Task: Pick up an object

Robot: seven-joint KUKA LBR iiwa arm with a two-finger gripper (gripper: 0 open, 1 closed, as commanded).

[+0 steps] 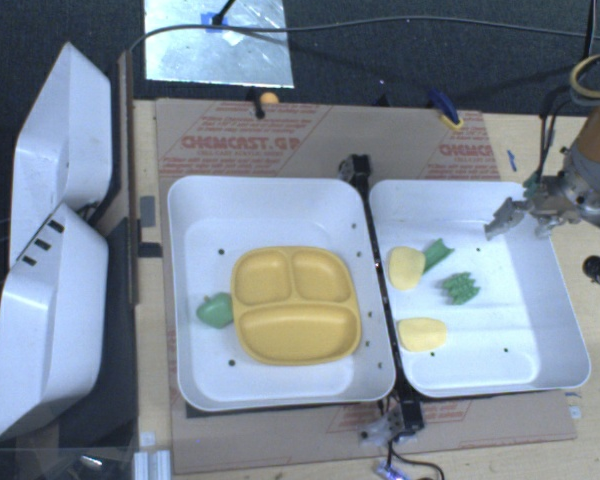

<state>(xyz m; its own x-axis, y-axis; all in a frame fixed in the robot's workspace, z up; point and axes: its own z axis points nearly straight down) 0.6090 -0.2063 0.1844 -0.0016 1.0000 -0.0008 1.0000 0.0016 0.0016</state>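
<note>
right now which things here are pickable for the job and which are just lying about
Job:
gripper
pale yellow piece
second yellow piece
green leafy piece
green piece
yellow divided plate

Lying about:
foil sheet
white housings
cardboard sheet

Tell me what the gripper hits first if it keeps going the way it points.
The gripper points left over the right bin. Probably that bin's bare white floor first; the green leafy piece lies further along. Height is unclear.
</note>
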